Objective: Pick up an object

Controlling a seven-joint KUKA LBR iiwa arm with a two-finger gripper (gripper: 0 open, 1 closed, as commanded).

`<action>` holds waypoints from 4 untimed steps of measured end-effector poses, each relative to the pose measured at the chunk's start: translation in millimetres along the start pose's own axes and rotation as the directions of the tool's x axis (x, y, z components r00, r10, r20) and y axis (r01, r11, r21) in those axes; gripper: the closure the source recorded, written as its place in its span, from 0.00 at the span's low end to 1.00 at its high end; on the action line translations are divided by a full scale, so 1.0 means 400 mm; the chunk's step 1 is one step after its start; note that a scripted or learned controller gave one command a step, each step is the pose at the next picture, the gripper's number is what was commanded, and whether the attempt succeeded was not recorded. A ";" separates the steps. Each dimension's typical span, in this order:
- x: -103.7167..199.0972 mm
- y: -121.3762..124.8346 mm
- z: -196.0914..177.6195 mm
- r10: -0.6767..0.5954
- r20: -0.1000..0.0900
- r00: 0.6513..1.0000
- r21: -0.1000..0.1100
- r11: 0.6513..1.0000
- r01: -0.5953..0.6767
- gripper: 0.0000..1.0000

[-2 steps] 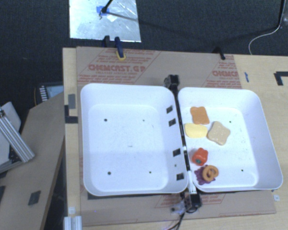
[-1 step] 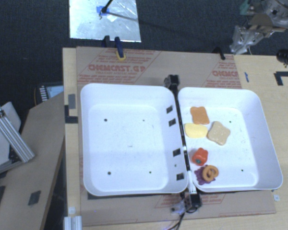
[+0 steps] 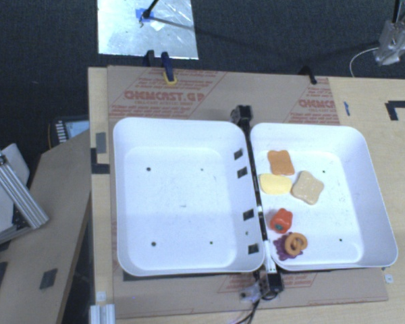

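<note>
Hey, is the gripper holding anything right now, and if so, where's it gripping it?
Nothing is seen held. The toy foods, including the red pepper and tan bread slice, lie loose in the right bin.

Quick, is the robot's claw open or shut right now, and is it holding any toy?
Gripper: cannot be told; it sits at the top right, away from the right white plastic bin with the toys.

arm (image 3: 397,42) cut off top-right | purple item (image 3: 281,248) partly under pretzel (image 3: 296,243)
</note>
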State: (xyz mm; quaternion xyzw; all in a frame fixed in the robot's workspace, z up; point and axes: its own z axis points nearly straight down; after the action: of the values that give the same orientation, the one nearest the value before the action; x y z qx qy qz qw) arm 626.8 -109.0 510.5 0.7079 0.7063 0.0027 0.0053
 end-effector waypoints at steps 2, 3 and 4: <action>0.103 -0.095 -0.072 0.003 -0.001 1.000 0.003 1.000 -0.003 1.00; 0.388 -0.199 -0.066 -0.018 -0.007 1.000 0.009 1.000 0.018 1.00; 0.710 -0.134 0.116 -0.019 -0.006 1.000 0.017 1.000 0.019 1.00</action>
State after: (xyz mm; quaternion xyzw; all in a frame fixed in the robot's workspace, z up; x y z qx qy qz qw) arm 574.5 175.1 462.5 0.7013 0.7129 -0.0011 -0.0029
